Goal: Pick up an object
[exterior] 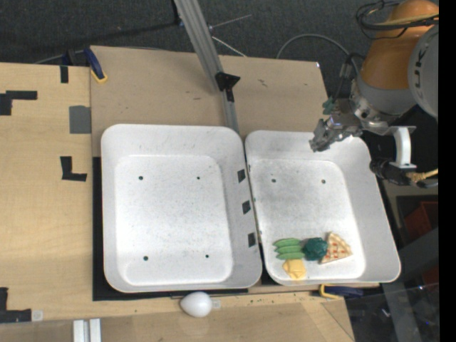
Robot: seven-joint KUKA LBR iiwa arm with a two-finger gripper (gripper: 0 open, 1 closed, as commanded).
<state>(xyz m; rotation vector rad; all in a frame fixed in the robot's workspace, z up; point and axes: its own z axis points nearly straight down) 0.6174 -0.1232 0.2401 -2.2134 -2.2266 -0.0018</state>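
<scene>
- We cannot tell how the gripper (318, 142) is set.
- We judge the toys (311, 249) crowd the right bin's (370, 191) near corner; a grab may slip there.

Setting was robotics lab. Evidence: industrial arm (399, 55) with orange band stood at plywood bench (164, 84). Two white bins (171, 137) sat side by side on black mat. Black tape marks (18, 100) were stuck on adjoining board. Aluminium pole (203, 41) slanted over bench. Loose cables (299, 45) lay on dark carpet behind. Blue clamp (95, 64) gripped bench corner.
</scene>
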